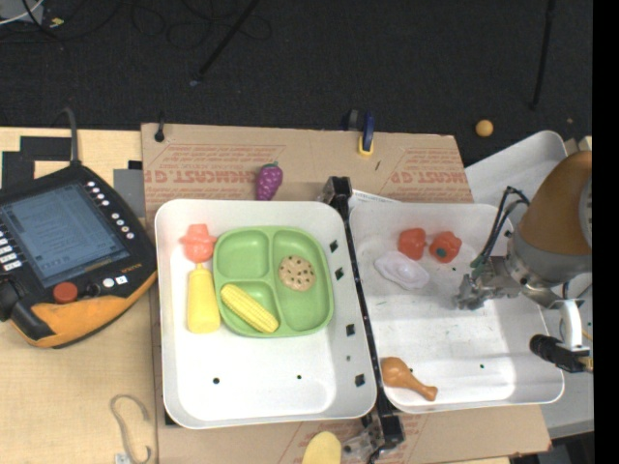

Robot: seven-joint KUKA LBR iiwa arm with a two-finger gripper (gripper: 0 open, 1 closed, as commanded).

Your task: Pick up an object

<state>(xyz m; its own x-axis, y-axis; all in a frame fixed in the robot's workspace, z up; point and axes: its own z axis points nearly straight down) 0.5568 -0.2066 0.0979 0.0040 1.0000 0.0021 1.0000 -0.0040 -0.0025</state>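
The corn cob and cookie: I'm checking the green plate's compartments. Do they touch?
Apart. The camera view shows the corn cob and cookie in separate compartments of the green plate, with a ridge between.

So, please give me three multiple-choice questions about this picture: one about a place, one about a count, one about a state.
1. Where does the cookie lie?
A. in a compartment of the green divided plate
B. on the floor of the right bin
C. on the cardboard behind the bins

2. How many red toy pieces lie side by side in the right bin?
A. none
B. two
C. five

3. How is the toy chicken drumstick placed?
A. standing upright on the green plate
B. between the gripper's fingers
C. lying flat at the near edge of the right bin

Answers:
1 A, the cookie sits in the plate's upper right compartment.
2 B, two red pieces lie near the bin's far side.
3 C, it lies flat, apart from the gripper.
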